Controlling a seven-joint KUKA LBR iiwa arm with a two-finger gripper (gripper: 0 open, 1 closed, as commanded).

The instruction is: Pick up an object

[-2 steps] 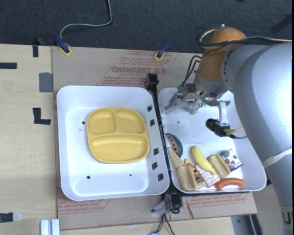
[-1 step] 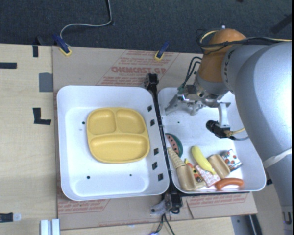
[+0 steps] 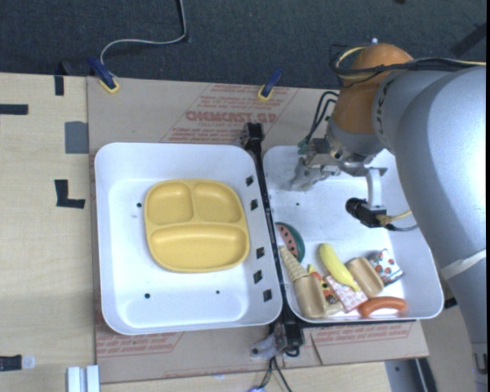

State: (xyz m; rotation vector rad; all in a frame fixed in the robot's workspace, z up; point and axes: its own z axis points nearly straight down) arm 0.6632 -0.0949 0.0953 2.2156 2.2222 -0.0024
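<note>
My gripper (image 3: 309,172) hangs over the far left part of the right bin (image 3: 416,251), above bare white floor. The objects lie in a heap at that bin's near end, well apart from the gripper: a yellow banana (image 3: 335,264), a watermelon slice (image 3: 290,237), a brown bottle-like piece (image 3: 309,291), a tan cylinder (image 3: 363,274), a red curved piece (image 3: 384,306) and a small patterned box (image 3: 386,263). Nothing shows in the gripper.
The left bin (image 3: 118,243) holds a yellow divided plate (image 3: 196,224). A black divider (image 3: 260,194) runs between the bins. The grey arm (image 3: 441,145) covers the right bin's far right side, with a black cable fitting (image 3: 363,211) hanging below it.
</note>
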